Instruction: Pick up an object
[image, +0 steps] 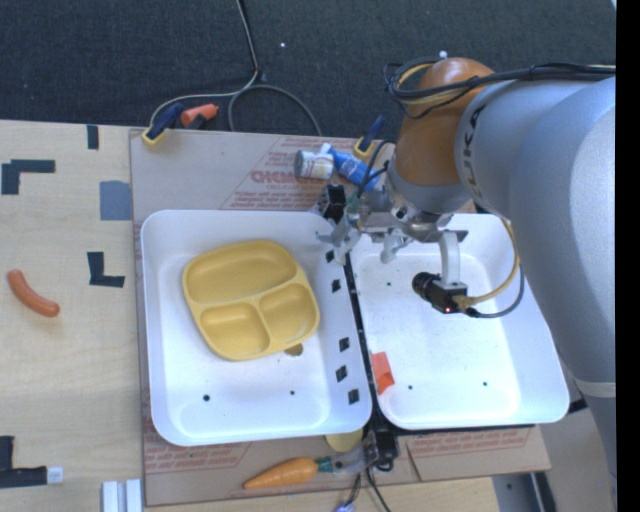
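Camera view: jaws (372, 240) (above bin divider) beside yellow plate (252, 298).

The yellow three-compartment plastic plate (251, 298) looks smooth and faintly glossy. Both shallow white plastic bins (170, 400) have a satin sheen. Beneath them lies matt brown printed cardboard (215, 165). At 9 o'clock, the pale wood-grain bench top (60, 215) looks matt.

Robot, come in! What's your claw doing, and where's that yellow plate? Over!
Gripper low over the divider between bins. Yellow plate flat in left bin, untouched. Nothing blocking it.
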